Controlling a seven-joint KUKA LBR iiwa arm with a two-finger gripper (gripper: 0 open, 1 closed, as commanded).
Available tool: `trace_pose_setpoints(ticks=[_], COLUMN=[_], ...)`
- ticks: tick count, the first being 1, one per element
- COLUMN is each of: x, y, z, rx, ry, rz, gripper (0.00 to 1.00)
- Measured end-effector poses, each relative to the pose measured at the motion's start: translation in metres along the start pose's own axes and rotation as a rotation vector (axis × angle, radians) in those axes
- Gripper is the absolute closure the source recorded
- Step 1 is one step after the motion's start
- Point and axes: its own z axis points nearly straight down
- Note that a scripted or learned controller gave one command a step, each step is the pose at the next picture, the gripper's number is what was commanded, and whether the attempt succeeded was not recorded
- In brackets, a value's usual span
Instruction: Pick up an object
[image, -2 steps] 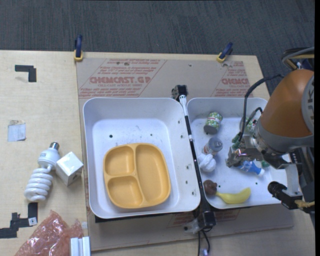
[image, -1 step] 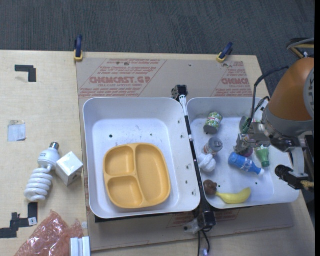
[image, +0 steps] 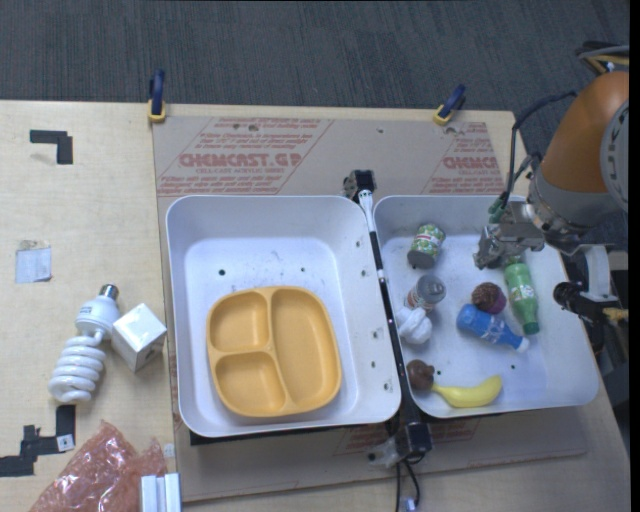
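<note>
- The green bottle (image: 521, 293) lies in the right bin (image: 560, 390), just below my gripper (image: 497, 243); I cannot tell the gripper's state.
- It looks round, so I judge it could roll aside under contact.
- The blue bottle (image: 489, 327) and brown ball (image: 488, 297) lie close; I might nudge them instead.

Bright, even overhead light; slightly soft, low-resolution picture

The white bins (image: 190, 330) look clean and unglared, with faint soft shadows under the yellow plate (image: 272, 350) and the banana (image: 468, 392). The tabletop (image: 80, 250) is evenly lit. The dark floor (image: 300, 40) at the top is dimmer. Small labels blur; the orange arm (image: 590, 130) at the right edge looks soft.
</note>
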Motion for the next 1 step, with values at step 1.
trace_pose_setpoints(ticks=[1], x=[0.0], y=[0.0], z=[0.0], rx=[0.0], ry=[0.0], rz=[0.0], gripper=[0.0])
